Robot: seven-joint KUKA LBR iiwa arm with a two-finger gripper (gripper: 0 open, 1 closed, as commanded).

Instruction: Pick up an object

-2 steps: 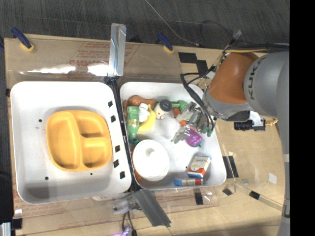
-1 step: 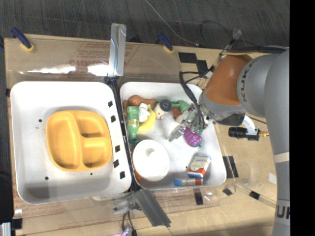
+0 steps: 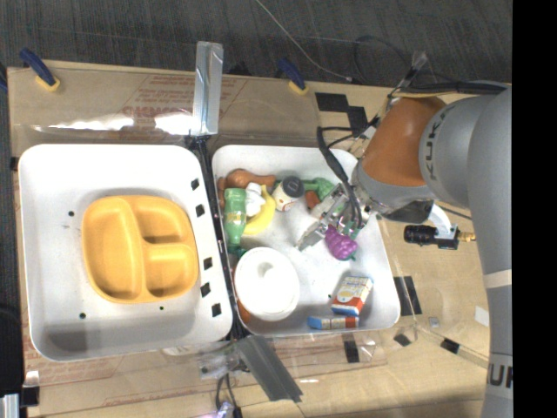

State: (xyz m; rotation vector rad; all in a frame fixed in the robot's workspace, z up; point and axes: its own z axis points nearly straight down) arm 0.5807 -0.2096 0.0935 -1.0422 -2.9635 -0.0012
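Observation:
My gripper [image 3: 317,225] hangs low over the middle of the right bin [image 3: 383,268], reaching in from the right. Its two metal fingers [image 3: 307,239] stand apart, and only bare white bin floor shows between them. A purple bunch of grapes [image 3: 342,245] lies just right of the fingertips, touching or nearly touching the gripper body. To the left lie a yellow banana [image 3: 259,221] and a green bottle [image 3: 235,212]. Behind the gripper sit a dark round object [image 3: 291,185] and a green item [image 3: 319,187].
A white round bowl [image 3: 265,283] fills the right bin's front left. A small juice carton [image 3: 352,293] and a tube [image 3: 331,322] lie at the front right. A brown item [image 3: 241,179] sits at the back left. The left bin [image 3: 43,233] holds a yellow divided tray [image 3: 139,246].

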